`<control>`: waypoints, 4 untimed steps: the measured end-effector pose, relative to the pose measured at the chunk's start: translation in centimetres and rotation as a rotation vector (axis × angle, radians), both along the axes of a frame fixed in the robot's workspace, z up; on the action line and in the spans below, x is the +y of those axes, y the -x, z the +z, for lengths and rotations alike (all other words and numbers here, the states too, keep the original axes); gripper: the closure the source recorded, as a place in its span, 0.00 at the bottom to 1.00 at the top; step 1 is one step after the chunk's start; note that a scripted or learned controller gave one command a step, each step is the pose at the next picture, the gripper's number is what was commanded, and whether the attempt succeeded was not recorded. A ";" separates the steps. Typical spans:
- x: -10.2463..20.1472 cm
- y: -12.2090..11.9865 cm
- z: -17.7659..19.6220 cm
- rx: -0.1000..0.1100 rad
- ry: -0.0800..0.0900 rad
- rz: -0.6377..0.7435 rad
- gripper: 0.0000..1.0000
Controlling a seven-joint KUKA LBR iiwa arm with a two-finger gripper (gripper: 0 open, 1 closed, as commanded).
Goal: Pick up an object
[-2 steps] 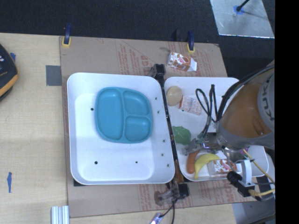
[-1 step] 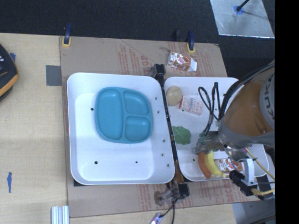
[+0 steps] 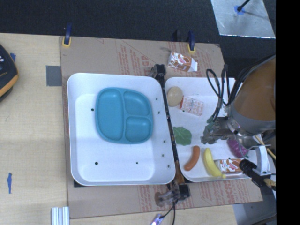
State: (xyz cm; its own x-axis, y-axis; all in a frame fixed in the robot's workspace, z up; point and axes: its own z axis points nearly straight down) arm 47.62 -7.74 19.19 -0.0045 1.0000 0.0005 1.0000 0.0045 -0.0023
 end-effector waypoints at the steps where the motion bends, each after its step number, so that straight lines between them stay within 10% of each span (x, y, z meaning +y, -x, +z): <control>1: -0.1 0.0 1.0 0.003 0.000 0.002 1.00; 3: -6.6 -3.0 -0.8 0.000 0.000 -0.002 1.00; 4: -1.6 -11.9 0.0 0.000 -0.001 0.000 1.00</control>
